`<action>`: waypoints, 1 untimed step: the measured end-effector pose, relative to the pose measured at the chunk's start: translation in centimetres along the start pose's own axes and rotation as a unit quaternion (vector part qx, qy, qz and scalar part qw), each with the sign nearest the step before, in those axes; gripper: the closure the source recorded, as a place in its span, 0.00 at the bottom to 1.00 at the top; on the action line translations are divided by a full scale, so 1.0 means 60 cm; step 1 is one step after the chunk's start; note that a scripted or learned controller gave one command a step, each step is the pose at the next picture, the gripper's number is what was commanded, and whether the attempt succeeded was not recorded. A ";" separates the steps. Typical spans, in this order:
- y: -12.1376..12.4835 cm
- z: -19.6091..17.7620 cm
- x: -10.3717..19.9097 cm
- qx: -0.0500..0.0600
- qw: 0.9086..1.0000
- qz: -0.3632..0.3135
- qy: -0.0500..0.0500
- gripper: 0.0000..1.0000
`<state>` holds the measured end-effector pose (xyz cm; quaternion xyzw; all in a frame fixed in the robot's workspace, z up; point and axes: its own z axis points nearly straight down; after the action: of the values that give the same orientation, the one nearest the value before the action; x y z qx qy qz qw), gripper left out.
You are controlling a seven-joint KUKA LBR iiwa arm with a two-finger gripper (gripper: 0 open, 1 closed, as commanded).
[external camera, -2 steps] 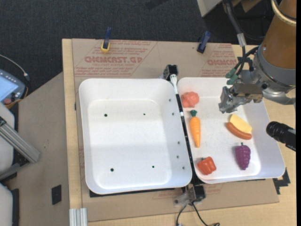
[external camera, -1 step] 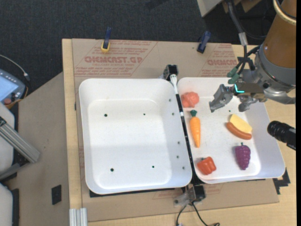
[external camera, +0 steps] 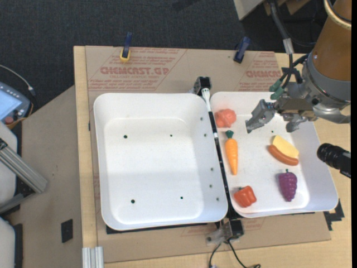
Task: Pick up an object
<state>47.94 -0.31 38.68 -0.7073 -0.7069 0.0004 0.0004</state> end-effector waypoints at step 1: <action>0.000 0.000 0.000 0.000 1.000 0.000 0.000 0.00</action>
<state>47.94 -0.31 38.68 -0.7073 -0.7069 0.0004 0.0004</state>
